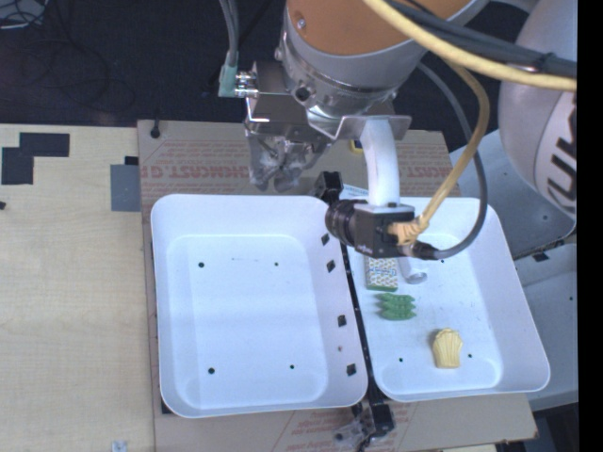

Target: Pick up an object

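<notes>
The gripper (384,273) is seen low in the right bin (509,281), a checked block (382,272) just under it; the jaws' state cannot be told. A green piece (397,307) lies just beyond, long axis crosswise, a yellow piece (448,347) farther off.

Light falls evenly from above, and the two white bins (250,224) come out bright, close to washed out on their rims, without harsh glare. My arm (377,26) casts a soft shadow over the cardboard (188,163) behind the bins. The background at the top is dark, almost black. My orange band sits nearest the lens and looks slightly soft, while the bin floors are sharp. The wooden desk (66,281) is plainly lit, a little grainy.
</notes>
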### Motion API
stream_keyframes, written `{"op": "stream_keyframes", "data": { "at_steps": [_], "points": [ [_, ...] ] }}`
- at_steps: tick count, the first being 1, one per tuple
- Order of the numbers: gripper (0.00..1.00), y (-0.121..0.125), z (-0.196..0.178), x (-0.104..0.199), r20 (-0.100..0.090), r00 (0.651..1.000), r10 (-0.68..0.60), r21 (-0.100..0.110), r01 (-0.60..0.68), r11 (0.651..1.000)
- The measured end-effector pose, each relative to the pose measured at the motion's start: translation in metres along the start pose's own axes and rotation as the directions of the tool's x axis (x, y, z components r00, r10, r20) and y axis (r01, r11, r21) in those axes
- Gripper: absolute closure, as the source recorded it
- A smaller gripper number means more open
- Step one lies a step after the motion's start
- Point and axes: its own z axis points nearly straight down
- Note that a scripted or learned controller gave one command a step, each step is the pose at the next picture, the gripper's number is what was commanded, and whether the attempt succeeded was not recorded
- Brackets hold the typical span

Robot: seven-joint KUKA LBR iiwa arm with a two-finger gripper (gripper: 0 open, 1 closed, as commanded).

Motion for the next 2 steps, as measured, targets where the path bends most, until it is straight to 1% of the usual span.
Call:
{"op": "stream_keyframes", "data": {
  "at_steps": [1,2],
  "points": [
    [1.0,0.015,0.0,0.0,0.0,1.0,0.001,0.0,-0.001,1.0],
    [1.0,-0.003,0.0,-0.002,0.0,1.0,0.0,0.003,0.0,1.0]
  ]
}}
